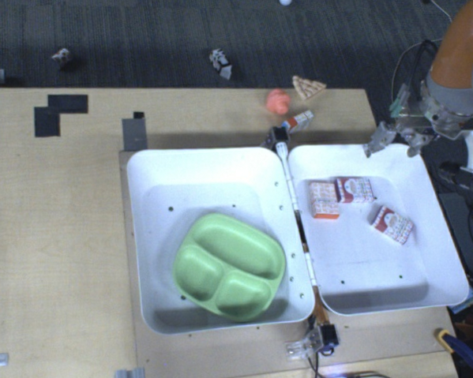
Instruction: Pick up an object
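Three small red-and-white cartons lie in the right bin (427,214): one (324,199) at its upper left, a second (353,189) touching it on the right, and a third (392,224) apart, further right and lower. A green divided plate (229,265) fills the middle of the left bin (155,228). My gripper (395,143) hangs over the right bin's far rim, above and to the right of the cartons. It is open, with nothing between its fingers.
Behind the bins, on the bench, lie a pink ball (278,101), a toy pizza slice (309,86) and a small tube (296,123). Cables run along the right side by the arm. Small clips sit at the bins' front seam (317,342).
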{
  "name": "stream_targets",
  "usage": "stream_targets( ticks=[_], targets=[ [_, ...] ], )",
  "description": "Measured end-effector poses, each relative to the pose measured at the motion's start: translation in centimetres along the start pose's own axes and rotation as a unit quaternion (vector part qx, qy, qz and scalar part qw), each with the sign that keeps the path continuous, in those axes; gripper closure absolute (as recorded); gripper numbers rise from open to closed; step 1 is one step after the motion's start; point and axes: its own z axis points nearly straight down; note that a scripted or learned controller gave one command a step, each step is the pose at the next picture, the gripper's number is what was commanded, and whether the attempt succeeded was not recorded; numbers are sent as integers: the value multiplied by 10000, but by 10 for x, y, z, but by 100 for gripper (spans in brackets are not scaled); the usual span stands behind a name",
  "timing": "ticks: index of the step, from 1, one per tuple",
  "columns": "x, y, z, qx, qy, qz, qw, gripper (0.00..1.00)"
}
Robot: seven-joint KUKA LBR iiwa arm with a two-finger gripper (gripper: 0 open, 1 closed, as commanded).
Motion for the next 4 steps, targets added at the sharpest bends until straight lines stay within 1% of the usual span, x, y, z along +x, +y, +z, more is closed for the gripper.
stream_targets(
  ticks=[1, 2, 3, 4],
  targets=[
    [45, -24, 98, -20, -1, 6, 10000, 0],
    [45, -21, 85, -62, -14, -17, 10000, 100],
    [45, -22, 85, -59, -14, -20, 10000, 0],
    [89, -61, 108, -30, -17, 17, 10000, 0]
  ],
)
